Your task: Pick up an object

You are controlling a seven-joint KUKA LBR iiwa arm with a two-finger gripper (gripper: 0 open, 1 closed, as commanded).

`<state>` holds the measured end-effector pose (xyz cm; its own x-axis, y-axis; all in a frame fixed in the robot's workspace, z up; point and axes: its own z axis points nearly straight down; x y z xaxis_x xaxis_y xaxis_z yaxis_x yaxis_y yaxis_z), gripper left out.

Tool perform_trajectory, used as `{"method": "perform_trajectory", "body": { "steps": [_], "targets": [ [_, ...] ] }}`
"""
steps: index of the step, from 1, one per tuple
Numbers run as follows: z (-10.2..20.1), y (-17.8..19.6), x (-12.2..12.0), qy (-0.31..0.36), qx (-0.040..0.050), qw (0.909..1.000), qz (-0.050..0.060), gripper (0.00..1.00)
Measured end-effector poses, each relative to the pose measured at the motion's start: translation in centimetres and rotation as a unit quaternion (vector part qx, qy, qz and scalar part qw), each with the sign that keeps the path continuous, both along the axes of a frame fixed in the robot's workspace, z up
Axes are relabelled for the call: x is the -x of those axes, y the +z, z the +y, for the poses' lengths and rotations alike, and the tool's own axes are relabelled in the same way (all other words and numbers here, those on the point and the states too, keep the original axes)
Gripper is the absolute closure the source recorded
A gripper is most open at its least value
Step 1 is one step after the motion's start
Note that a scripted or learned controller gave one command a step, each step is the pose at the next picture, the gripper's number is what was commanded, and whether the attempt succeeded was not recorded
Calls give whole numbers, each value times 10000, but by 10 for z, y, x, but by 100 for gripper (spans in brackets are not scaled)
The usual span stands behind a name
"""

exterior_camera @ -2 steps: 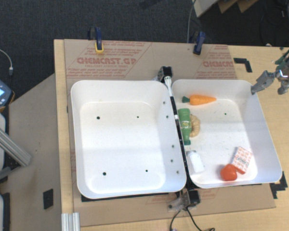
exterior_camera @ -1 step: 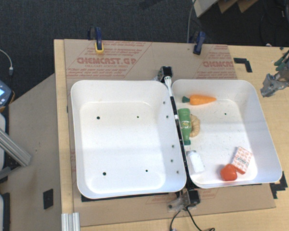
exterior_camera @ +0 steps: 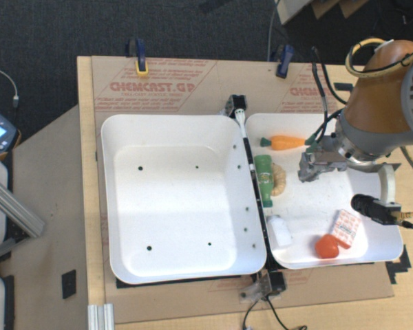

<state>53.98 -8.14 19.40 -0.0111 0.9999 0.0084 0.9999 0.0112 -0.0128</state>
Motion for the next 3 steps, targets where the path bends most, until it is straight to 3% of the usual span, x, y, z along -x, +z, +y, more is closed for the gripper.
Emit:
{"method": "perform_trajectory", "body": {
  "steps": [1, 2, 3],
  "targets": [
    [-11, 108, 16, -52, 51, 9999, -123, 100],
    [54, 35, 58, -29, 23, 10000, -13, 100],
    [50, 49, 54, -57, 46, 9999, -80, 100]
  ]
}}
